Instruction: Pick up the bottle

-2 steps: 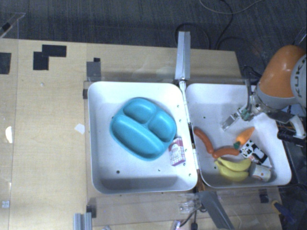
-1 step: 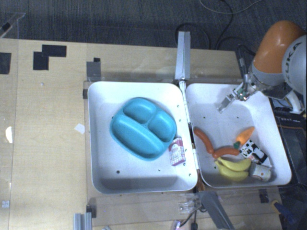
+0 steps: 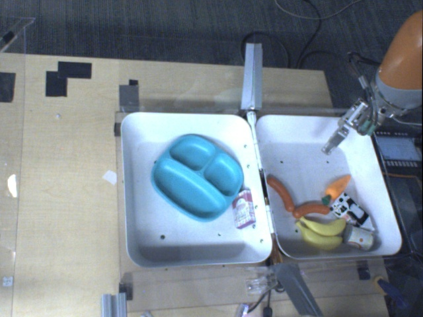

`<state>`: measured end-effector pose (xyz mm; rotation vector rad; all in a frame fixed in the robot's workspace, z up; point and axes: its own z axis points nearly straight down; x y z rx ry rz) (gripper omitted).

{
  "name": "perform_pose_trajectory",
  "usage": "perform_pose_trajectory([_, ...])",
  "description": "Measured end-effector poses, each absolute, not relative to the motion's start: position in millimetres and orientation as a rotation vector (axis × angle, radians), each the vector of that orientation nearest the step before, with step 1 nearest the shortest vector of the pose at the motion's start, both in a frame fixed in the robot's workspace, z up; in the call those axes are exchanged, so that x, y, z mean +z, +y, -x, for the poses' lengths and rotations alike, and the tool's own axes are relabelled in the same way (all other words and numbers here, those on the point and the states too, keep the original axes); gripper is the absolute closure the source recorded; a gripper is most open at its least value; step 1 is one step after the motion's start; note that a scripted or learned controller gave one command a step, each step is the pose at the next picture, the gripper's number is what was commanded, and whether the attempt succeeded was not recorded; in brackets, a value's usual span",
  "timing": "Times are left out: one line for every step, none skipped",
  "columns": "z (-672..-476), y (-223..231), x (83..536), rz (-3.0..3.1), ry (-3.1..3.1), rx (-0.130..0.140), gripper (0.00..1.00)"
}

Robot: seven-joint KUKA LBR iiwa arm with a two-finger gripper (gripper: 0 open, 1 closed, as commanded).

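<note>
- The small clear plastic bottle (image 3: 244, 209) with a pink-and-white label lay on its side in the left shallow white bin (image 3: 142, 177), near that bin's right wall and towards its near edge.
- It rested just beside the near-right rim of the blue three-compartment plastic plate (image 3: 197, 176), which sat tilted across the middle of the same bin.
- The two-finger gripper (image 3: 336, 137) hung over the far part of the right shallow white bin (image 3: 291, 134), well apart from the bottle and on the other side of the divider between the bins.
- Whether its fingers stood open or closed could not be told, and nothing showed between them.
- The grey arm with its orange band (image 3: 404, 53) reached in from the far right.
- In the near part of the right bin lay a yellow banana (image 3: 322, 233), a curved orange sausage-shaped toy (image 3: 291, 201), an orange carrot-shaped toy (image 3: 338, 187) and a black-and-white patterned object (image 3: 348, 210), crowded close together.
- Both bins sat side by side on the pale wooden counter (image 3: 66, 197).
</note>
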<state>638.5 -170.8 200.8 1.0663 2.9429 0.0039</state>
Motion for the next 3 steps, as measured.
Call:
perform_pose_trajectory([-658.6, -204.7, 176.3, -1.164, 2.906, 0.004, 0.00])
perform_pose_trajectory([-653.1, -204.4, 186.1, -1.157, 2.910, 0.005, 0.00])
perform_pose_trajectory([-666.0, -204.6, 157.6, -1.230, 2.879, 0.005, 0.00])
